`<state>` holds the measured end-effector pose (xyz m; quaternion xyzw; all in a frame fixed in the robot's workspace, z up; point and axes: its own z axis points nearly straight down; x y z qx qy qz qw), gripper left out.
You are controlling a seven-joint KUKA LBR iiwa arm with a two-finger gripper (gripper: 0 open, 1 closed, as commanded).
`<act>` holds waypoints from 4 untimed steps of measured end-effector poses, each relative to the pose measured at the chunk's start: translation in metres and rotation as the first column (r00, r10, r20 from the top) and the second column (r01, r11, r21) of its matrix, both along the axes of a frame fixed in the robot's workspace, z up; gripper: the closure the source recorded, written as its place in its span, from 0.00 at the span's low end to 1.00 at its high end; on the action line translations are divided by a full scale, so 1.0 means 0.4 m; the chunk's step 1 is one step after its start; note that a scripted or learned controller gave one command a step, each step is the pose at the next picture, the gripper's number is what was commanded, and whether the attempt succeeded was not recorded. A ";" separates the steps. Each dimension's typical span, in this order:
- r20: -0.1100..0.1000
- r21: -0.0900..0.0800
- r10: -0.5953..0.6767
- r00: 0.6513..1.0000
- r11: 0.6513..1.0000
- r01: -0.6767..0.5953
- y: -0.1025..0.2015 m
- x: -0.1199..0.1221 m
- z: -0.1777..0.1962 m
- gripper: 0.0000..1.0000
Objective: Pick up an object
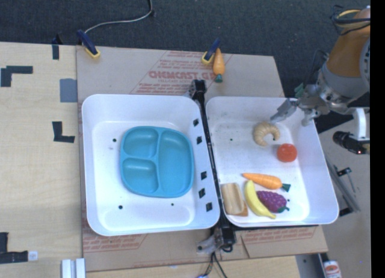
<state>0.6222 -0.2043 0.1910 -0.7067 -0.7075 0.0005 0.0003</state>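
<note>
1. The gripper hangs over the upper right corner of the right bin, its fingers spread apart with nothing between them. No object has been taken yet, so the step in hand is the approach and choice of target.

2. The nearest candidate is the croissant, lying just down-left of the gripper on bare bin floor. The tomato sits a little below it — close, but apart.

3. The croissant looks the better pick: it has free space on most sides, so the fingers can come down on either side without nudging a neighbour. Align them across its narrow middle rather than along its curve.

4. The tomato is round and would likely roll or squirt out if the fingers close off-centre.

5. Avoid the lower cluster — carrot, banana, grapes and bread slice lie packed together, some touching, leaving little room for the fingers.

6. Descend straight down, close only once the fingers reach the bin floor, then lift slowly. The blue plate in the left bin plays no part.
</note>
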 end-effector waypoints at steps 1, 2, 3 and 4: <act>0.001 -0.001 0.002 1.000 1.000 -0.002 0.082 0.116 -0.252 0.00; 0.003 -0.002 0.000 1.000 1.000 0.000 0.169 0.033 -0.261 0.00; 0.004 -0.003 0.001 1.000 1.000 -0.001 0.170 0.034 -0.236 1.00; 0.003 0.002 0.003 1.000 1.000 -0.003 0.382 0.033 -0.014 1.00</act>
